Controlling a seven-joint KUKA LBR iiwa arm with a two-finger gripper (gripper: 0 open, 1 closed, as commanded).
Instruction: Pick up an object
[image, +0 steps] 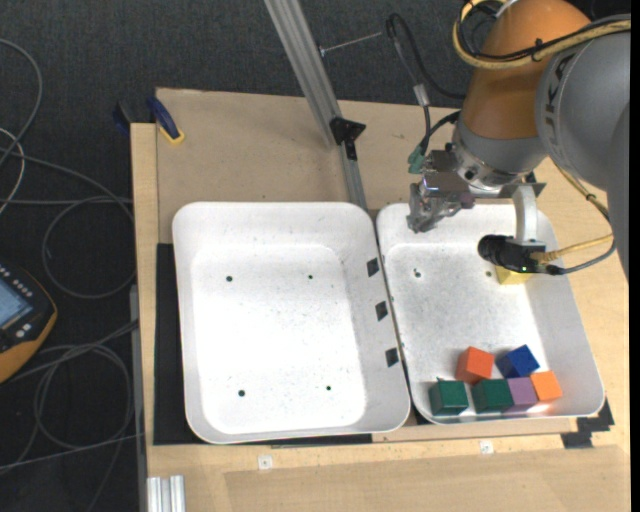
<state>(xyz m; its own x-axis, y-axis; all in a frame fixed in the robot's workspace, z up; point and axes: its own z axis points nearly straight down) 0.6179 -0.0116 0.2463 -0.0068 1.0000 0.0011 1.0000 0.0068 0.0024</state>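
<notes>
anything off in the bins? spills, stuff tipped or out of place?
Nothing spilled or damaged. The blocks sit bunched in the near corner of the right bin; the red-orange block is turned askew to its neighbours. The gripper hangs over that bin's far edge, away from them.

Clustered blocks (497, 382) (right bin's near corner)

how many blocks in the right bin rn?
6, clustered at the near edge of the right bin: two green blocks, purple block, two orange blocks, blue block. They sit tightly packed, so another could be hidden behind them.
</notes>
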